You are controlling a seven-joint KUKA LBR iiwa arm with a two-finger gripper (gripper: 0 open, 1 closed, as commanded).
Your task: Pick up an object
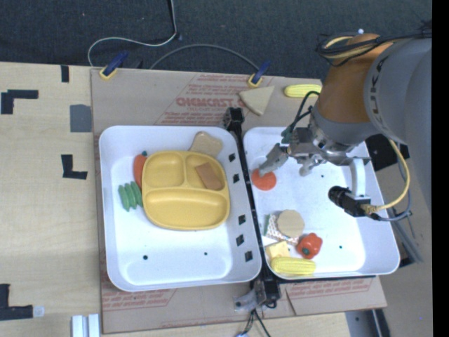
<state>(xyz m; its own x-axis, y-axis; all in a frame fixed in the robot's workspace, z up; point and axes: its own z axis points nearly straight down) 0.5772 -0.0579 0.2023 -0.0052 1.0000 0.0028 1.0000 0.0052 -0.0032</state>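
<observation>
My gripper (289, 165) hangs over the upper left part of the right bin (379, 258). It is open, with one finger (271, 163) near the bin's left wall and the other finger (308, 166) to its right. Nothing sits between them. A flat orange-red disc (264, 182) lies on the bin floor just below the left finger. Toward the bin's front lie a round tan bun (290, 223), a red tomato (309, 245), a yellow corn cob (293, 266) and a pale cheese piece (275, 248).
The left bin (126, 258) holds a yellow divided plate (184, 206) with a brown piece (208, 175), a bread slice (205, 143), green beans (130, 196) and a red-orange carrot (139, 168). Behind the bins lie a bread wedge (256, 100) and another corn cob (303, 89).
</observation>
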